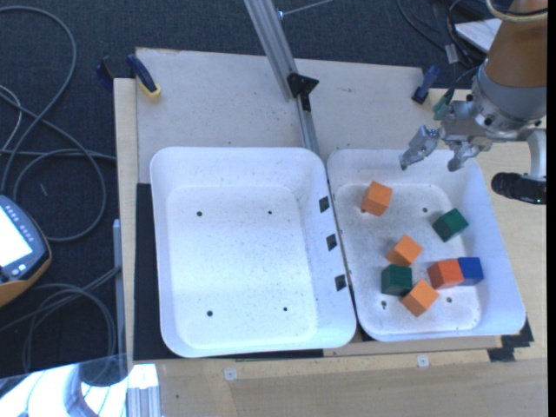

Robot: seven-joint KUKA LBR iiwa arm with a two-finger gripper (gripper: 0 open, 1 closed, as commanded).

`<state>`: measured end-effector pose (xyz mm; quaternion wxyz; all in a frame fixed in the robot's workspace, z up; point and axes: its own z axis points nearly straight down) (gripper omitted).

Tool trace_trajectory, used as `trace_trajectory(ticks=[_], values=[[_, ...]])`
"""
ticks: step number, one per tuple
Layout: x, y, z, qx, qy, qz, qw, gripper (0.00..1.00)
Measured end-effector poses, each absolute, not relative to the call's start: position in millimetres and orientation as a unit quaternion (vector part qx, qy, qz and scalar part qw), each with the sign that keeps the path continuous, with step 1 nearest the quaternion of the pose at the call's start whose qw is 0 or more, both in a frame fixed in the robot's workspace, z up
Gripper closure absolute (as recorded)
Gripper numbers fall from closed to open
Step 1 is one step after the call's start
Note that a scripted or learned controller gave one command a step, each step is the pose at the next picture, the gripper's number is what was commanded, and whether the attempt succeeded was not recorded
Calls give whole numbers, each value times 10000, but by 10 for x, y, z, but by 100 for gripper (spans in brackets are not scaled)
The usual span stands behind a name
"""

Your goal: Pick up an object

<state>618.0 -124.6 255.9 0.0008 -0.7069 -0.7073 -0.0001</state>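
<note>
1. Sitting alone near the back of the right bin [495, 233], the orange cube [376, 197] looks light, rigid, best pinched across flat opposite faces.
2. Above the bin's far rim, the tool [440, 152] hangs spread apart, holding nothing.

A slanted metal rail [276, 42] crosses the wooden bench [226, 102] from the top edge down to the gap between the two bins, with a black clamp [301, 84] on it. A blue and yellow clamp [143, 75] sits at the bench's far left corner. Grey cables [52, 155] loop over the dark carpet [61, 259] at left, near a white-faced device [16, 250].
</note>
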Motion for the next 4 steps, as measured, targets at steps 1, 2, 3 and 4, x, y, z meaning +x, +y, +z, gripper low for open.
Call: trace_trajectory(ticks=[1,2,3,4], values=[[6180,-1246,2559,-7070,-7072,-1,8,0],[6180,-1247,2559,-7070,-7072,-2,8,0],[6180,-1247,2559,-7070,-7072,-2,8,0],[6662,-1202,1366,-7062,-7080,23,33,0]])
